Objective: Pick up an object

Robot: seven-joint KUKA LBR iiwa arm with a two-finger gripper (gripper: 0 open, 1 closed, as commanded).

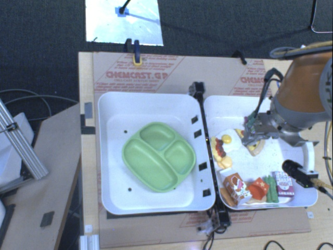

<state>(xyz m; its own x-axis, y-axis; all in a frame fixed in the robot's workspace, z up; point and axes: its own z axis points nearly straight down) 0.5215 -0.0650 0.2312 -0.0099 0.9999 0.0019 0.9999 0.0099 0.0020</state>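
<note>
My gripper (253, 138) hangs low over the middle of the right bin (231, 107), right above a tan sandwich-like piece (254, 149) that peeks out below it. Left of it lie a yellow and red toy food piece (225, 139) and a pale yellow piece (225, 162). Along the bin's front edge sit a red and white carton (235, 187), a red-orange item (258, 188), a green item (271, 187) and a small red and white packet (284, 183).
The left bin (114, 113) holds a green divided plate (159, 155). A black divider with clips (204, 139) separates the two bins. The grey and orange arm (307, 87) reaches in from the right over the right bin's far corner.
</note>
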